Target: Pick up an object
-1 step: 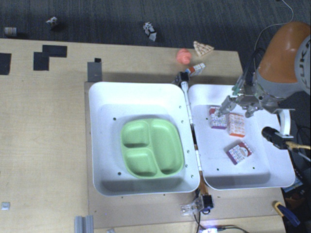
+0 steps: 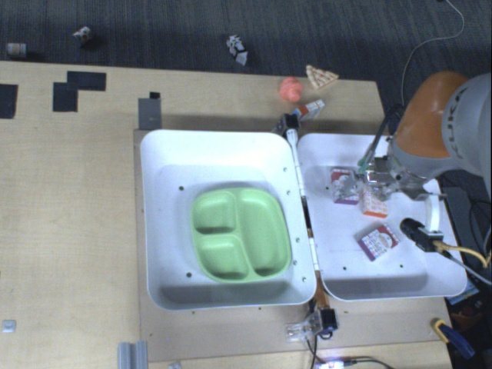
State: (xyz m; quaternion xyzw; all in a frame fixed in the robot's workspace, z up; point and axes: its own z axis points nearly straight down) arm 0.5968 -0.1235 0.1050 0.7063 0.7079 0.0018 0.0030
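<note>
My gripper hangs low over the right bin, in its upper middle part. Just under and beside it lie two small packets: a red and purple one to its left and an orange and white one right below it. A third packet, maroon with a white patch, lies flat nearer the front of the same bin, apart from the gripper. Nothing shows as lifted off the bin floor.
The left bin holds a green divided plate. Behind the bins on the bench sit a pink ball, a wedge-shaped toy and a small tube. The arm's orange band rises at the right.
</note>
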